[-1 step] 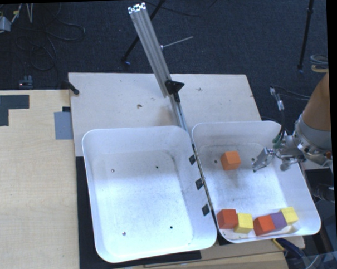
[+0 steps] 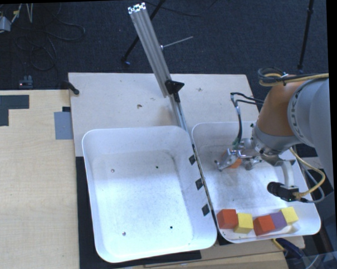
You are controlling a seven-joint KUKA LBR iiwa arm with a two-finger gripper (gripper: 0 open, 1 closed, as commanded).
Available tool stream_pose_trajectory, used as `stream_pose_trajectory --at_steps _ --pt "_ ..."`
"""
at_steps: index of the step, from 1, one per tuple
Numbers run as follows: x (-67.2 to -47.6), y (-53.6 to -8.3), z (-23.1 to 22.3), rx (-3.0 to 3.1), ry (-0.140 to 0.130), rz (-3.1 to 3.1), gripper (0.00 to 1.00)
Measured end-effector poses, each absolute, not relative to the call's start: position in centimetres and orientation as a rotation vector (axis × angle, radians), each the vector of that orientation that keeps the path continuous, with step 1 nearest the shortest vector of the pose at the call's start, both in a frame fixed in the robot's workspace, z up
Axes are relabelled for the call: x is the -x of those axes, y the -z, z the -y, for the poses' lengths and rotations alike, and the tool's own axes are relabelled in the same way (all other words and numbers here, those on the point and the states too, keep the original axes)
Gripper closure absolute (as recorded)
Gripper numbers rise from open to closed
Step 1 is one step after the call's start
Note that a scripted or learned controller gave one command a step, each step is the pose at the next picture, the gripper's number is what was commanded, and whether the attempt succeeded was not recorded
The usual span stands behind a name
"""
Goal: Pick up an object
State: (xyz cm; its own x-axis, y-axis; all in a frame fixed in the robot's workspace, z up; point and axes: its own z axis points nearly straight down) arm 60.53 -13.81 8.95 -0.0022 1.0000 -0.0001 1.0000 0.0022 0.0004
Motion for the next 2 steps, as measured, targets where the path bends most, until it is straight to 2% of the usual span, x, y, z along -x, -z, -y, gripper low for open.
stream_pose_trajectory --at_steps 1,2 --pt "-62.8 -9.08 9.87 -2.218 -0.001 -2.225 0.0" --pt "-62.67 -10.03 10.08 -2.219 0.005 -2.226 1.0"
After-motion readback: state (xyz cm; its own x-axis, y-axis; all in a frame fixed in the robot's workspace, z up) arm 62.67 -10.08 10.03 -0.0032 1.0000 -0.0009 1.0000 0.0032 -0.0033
